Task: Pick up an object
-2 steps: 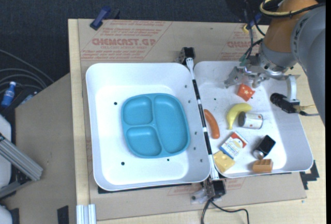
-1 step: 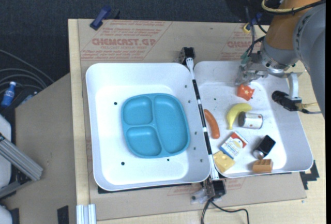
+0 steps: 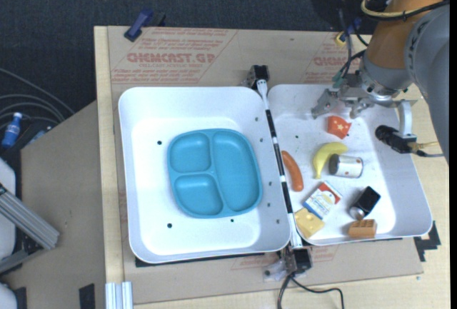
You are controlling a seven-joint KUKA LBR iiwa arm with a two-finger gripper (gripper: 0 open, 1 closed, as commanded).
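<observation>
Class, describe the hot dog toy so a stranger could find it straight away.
Look in the right bin, along its left wall beside the divider. The hot dog lies there, left of the banana and above the small carton. It is the only long, thin, orange-red piece.

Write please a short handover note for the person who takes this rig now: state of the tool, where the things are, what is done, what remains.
Tool: open, low at the far end of the right bin, just above a small red item; it holds nothing.
Right bin also holds: banana, sausage, white cylinder, small carton, cheese wedge, black block, brown block.
Left bin: blue divided plate.
Done: approach only.
Left: close on one object and lift it; the red item looks nearest.
</observation>
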